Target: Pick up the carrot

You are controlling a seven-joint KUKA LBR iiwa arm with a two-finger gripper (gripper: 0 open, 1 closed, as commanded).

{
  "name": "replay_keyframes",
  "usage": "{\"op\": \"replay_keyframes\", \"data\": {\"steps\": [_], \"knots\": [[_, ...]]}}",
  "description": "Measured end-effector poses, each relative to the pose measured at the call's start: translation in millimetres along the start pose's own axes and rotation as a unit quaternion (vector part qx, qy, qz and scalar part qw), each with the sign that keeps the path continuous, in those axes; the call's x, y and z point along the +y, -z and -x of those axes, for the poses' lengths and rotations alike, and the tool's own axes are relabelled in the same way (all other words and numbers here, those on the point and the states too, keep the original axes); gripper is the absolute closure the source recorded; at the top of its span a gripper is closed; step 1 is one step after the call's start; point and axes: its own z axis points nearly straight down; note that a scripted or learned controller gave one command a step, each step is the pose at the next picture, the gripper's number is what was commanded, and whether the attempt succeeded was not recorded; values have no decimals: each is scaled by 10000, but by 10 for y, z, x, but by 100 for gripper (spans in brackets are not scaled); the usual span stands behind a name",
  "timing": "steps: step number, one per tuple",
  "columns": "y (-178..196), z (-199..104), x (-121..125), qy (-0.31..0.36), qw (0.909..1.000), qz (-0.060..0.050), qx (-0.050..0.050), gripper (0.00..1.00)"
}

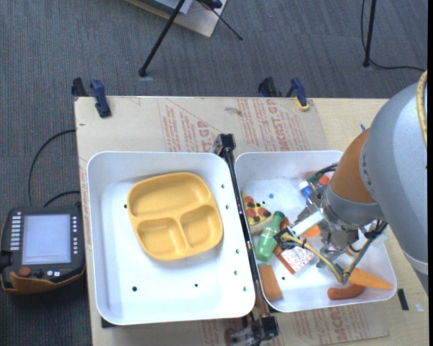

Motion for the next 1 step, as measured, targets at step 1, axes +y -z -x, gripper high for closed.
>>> {"op": "replay_keyframes", "data": {"steps": [1], "knots": [[79,19,9,-1,10000,-41,-23,100]]}}
